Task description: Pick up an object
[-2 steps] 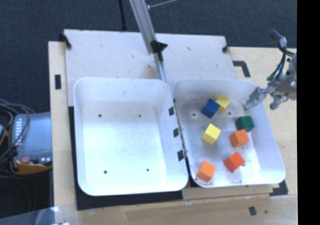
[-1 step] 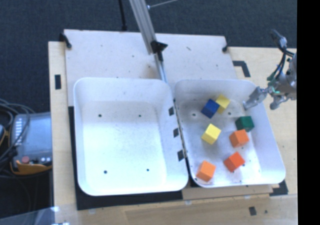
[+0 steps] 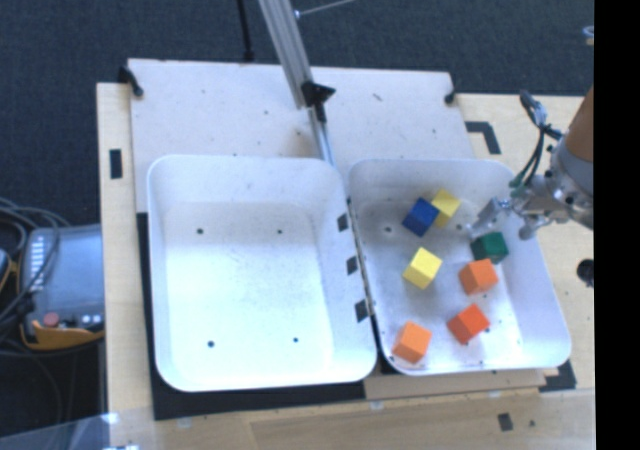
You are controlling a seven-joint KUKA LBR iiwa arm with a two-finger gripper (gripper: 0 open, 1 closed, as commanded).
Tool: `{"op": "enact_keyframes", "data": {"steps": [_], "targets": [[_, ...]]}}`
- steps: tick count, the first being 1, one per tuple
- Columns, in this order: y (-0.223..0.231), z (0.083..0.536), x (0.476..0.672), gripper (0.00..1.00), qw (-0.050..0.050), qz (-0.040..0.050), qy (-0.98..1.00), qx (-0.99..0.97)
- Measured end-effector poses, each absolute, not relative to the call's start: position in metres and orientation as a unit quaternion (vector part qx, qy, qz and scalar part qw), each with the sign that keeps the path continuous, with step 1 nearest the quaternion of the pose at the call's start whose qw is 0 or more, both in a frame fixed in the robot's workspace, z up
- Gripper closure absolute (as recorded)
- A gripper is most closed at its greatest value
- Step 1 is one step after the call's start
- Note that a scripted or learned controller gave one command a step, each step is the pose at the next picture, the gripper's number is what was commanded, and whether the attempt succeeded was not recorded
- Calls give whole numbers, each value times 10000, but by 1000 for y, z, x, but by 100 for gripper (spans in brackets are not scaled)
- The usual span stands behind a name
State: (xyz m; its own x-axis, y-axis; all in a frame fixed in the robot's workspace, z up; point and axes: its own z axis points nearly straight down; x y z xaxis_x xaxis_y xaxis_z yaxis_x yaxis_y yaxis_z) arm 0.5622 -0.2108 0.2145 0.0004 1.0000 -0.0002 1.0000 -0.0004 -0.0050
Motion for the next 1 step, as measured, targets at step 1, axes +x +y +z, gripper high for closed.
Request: {"op": "enact_keyframes", "data": {"steps": [1], "targets": [[-208, 158, 570, 0, 12, 15, -7066, -7076]]}}
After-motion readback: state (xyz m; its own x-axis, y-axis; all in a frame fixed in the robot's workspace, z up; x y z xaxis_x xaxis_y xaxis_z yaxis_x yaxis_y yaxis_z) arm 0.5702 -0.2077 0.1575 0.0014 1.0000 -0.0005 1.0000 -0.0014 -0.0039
